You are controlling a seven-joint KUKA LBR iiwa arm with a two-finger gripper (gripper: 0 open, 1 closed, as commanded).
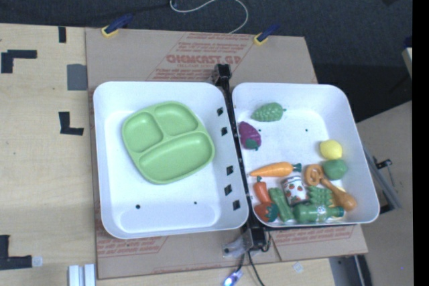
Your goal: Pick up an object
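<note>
From above we see the left bin holding a green divided plate. In the right bin, toy foods crowd the near side: a carrot, a lemon, purple grapes, a green cluster. We cannot tell the tool's state.

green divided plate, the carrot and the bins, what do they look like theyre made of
Green divided plate: likely moulded plastic, matte, one even colour with soft rounded ridges.
Carrot: probably toy plastic or rubber, with a uniform orange body and a faint sheen.
Bins: apparently thin formed plastic, smooth white with rounded corners and a slight gloss.
</note>
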